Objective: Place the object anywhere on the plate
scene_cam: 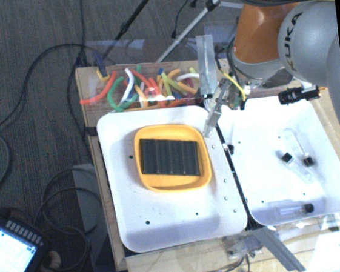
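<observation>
- The arm's slim metal claw hangs at the top of the seam between the two bins, its tip right over the upper right corner of the yellow rectangular plate with a dark ribbed centre. A thin clear tube-like object seems to slant down from it, though I can't tell if the claw is spread or pinching anything.
- The plate sits in the left shallow white bin, and nothing rests on its dark middle.
- In the right shallow white bin lie clear plastic syringe-like tubes with dark caps, well apart from the plate.
- A tangle of coloured cables lies on the wooden table behind the bins.
- My judgement: placing is not yet done; lowering onto the plate and letting go are left.
</observation>
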You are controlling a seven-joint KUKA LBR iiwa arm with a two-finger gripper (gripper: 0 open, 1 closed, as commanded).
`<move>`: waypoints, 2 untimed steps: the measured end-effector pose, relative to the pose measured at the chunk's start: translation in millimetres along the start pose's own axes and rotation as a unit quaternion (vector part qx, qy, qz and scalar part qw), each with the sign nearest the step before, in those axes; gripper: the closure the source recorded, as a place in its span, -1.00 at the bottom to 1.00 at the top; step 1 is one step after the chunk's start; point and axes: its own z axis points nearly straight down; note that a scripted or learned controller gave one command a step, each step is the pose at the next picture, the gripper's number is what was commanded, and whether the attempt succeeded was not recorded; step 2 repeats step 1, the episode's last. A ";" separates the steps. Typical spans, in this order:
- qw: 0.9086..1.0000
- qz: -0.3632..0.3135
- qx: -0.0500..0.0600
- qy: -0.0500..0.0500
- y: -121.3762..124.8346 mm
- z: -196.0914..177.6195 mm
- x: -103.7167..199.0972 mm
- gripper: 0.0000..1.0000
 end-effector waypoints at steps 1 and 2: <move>0.994 -0.113 -0.001 0.000 79.7 -57.9 53.6 -1.00; 0.994 -0.113 -0.001 0.000 79.7 -57.9 53.6 -1.00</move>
